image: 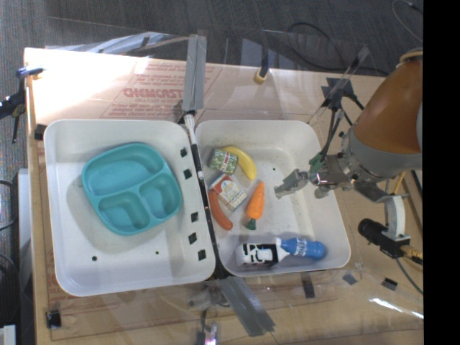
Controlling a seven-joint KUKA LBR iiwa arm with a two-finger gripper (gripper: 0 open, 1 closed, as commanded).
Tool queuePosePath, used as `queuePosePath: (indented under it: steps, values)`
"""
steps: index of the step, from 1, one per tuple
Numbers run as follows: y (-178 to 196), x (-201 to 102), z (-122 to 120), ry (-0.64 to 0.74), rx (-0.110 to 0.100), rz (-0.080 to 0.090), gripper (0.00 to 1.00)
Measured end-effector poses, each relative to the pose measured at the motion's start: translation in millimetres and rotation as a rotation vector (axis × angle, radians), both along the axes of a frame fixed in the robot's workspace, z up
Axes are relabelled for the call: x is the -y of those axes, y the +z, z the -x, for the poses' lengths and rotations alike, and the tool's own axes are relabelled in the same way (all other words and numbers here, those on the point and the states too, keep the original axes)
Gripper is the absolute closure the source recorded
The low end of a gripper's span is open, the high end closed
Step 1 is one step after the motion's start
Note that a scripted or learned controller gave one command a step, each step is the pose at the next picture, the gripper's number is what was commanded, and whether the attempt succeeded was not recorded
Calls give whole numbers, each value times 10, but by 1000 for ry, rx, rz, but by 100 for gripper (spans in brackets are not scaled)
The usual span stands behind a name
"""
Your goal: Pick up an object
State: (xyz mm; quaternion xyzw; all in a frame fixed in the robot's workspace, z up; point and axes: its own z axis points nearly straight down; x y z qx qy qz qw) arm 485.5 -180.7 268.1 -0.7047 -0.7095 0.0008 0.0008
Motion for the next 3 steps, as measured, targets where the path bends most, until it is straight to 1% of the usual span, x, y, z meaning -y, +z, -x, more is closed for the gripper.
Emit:
queuePosePath:
  steps: [1,2,3]
  values:
    - [-1687,-48,-607,-87,11,0,0]
    - [-1572,-52,-621,-83,12,-1,100]
    - [-893,-315,-553,-113,2,-1,100]
